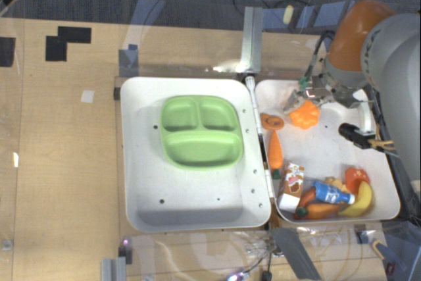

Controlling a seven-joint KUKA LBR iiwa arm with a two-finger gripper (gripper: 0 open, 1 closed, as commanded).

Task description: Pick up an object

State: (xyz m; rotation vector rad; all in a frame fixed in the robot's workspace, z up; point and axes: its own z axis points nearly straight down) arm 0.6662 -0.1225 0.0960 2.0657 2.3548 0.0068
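- pale wooden table (66, 161): wide bare stretches to the left of the bins and along the near edge; two black marks sit near its far left corner.
- left shallow white bin (141, 161): its right rim runs alongside the other bin's left rim, and open white floor circles its contents on every side.
- right shallow white bin (329, 141): the middle of its floor is bare, while things line the left rim and crowd the near edge.
- grey arm with an orange band (395, 56): comes in over the right bin's far right corner and covers that corner's rim.
- green three-compartment plastic plate (199, 130): lies flat in the left bin, nearer the far rim, clear of all walls.
- end effector (306, 97): low over the far part of the right bin, close to the far rim; i cannot tell how far open it is or whether it grips anything.
- orange lumpy plastic toy (304, 116): just at the near side of the end effector, with free floor in front of it.
- orange toy carrot (275, 151): lies lengthwise along the left rim.
- yellow toy banana (360, 201): against the near right corner.
- blue toy bottle (332, 193): lying beside the banana, near the front rim.
- small printed box (293, 179): close to the left rim, near the carrot's end.
- small orange disc (272, 121): by the left rim, beyond the carrot.
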